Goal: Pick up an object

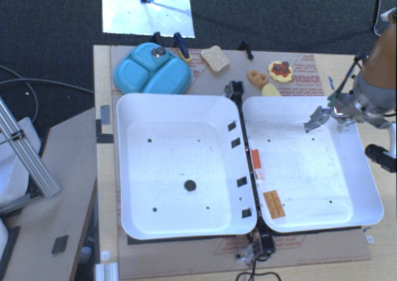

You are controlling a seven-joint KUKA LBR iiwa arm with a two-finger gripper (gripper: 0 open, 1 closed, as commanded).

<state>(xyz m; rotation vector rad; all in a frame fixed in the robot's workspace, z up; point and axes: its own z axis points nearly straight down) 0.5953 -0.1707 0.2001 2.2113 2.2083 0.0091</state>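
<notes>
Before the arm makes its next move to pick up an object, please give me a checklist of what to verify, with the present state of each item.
1. Target chosen: small dark round object lies in the left bin - ok.
2. Gripper above the target: it hangs over the right bin - not ok.
3. Object between the fingers - not ok.
4. Fingers open - cannot tell.
5. Space around the target free - ok.

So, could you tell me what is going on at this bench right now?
A grey robot arm reaches in from the right, its gripper poised over the far part of the right bin, with nothing visibly in its grasp. A small dark round object lies in the left bin. Behind the bins, on the bench, sit a blue divided tray, a slice of toy bread and some other toy food pieces. No pickup has happened yet.
</notes>
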